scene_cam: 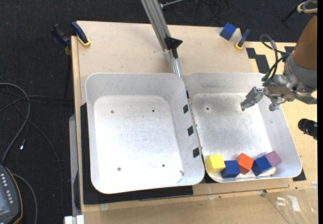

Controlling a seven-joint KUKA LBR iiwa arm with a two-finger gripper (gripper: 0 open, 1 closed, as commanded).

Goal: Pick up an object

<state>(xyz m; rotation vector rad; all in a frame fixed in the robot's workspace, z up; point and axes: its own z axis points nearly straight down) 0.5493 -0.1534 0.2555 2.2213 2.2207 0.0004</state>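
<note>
Several small blocks lie in a row along the near edge of the right bin (227, 122): a yellow block (215, 162), a blue block (231, 168), an orange block (245, 162), a second blue block (261, 165) and a purple block (273, 158). My gripper (261, 102) hangs over the far right part of that bin, well above and behind the blocks. It is open, with nothing between its fingers (249, 99).
The left bin (133, 132) sits beside the right one. A slanted metal pole (154, 11) comes down to the gap between the bins. Another blue block (228, 31) lies on the bench's far right corner, next to a clamp (241, 40).
</note>
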